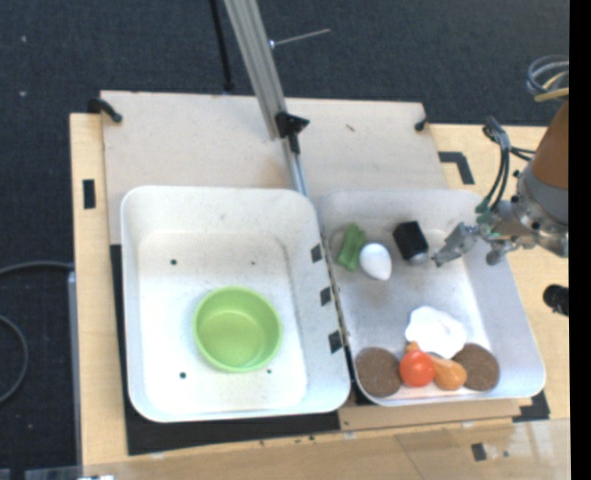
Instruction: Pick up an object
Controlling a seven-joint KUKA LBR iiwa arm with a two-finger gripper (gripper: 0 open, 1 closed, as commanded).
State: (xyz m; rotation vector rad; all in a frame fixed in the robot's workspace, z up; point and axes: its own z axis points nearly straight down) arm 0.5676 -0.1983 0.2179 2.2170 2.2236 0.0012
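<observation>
My gripper [472,249] hangs over the right rim of the right bin [520,318], open with nothing between its fingers. It is just right of a small black block [410,240] and apart from it. Left of the block lie a white egg-shaped piece [376,261] and a green object [351,247]. Nearer the front of this bin are a white crumpled item [435,330], a red tomato [417,368], an orange piece [449,373] and two brown discs [379,370], [481,365].
The left bin [155,228] holds a green bowl [237,328] near its front middle. A slanted metal rail [260,63] runs from the top down to the gap between the bins. Cables trail at the arm's wrist [545,168] on the right.
</observation>
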